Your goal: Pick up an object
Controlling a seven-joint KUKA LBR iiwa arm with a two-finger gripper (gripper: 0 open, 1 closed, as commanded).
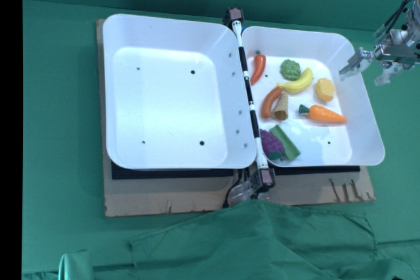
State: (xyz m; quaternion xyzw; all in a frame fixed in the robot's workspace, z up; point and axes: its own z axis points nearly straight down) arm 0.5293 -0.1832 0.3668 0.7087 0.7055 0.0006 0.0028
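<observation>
Bins [164, 33] on green-draped bench [59, 108]

Even, fairly bright overhead light, soft picture.

The two white bins [177, 36] are the brightest parts and verge on washed-out, with a faint sheen on the floor of the right one near the toy food; the green cloth [59, 108] reads flat and darkens toward the far edge (upper part of the view). Shadows are short and soft, lying close under the bin rims. Fine detail is slightly blurred throughout, and the gripper [369, 67] at the right looks smeared.
</observation>
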